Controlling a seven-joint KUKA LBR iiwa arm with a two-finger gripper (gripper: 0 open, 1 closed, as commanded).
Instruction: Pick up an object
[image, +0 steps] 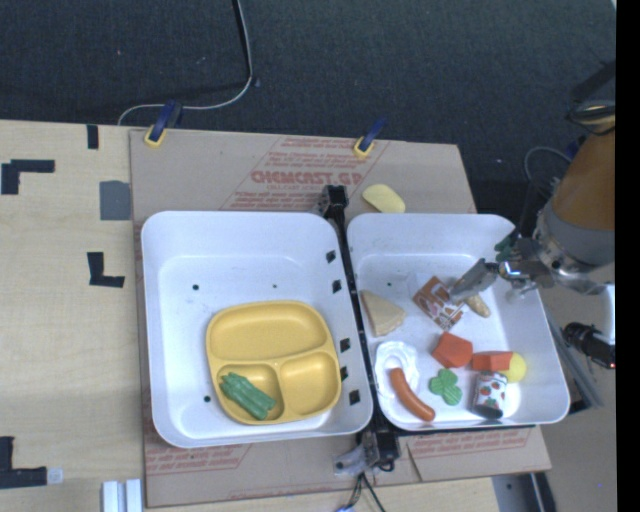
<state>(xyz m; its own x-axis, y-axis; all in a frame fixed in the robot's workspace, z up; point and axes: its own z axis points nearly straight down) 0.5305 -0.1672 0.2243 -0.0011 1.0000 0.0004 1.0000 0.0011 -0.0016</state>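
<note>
The gripper (468, 284) reaches into the right bin (530, 300), its tip touching the brown block (438, 300); whether the jaws are open cannot be told. A clean pick likely needs them centred over the block, clear of the wedge (383, 313) and red cube (453, 350) nearby.

yellow tray (270, 335) | green bean (247, 395) | white bins (160, 300) | brown-checked block (439, 300)
</note>
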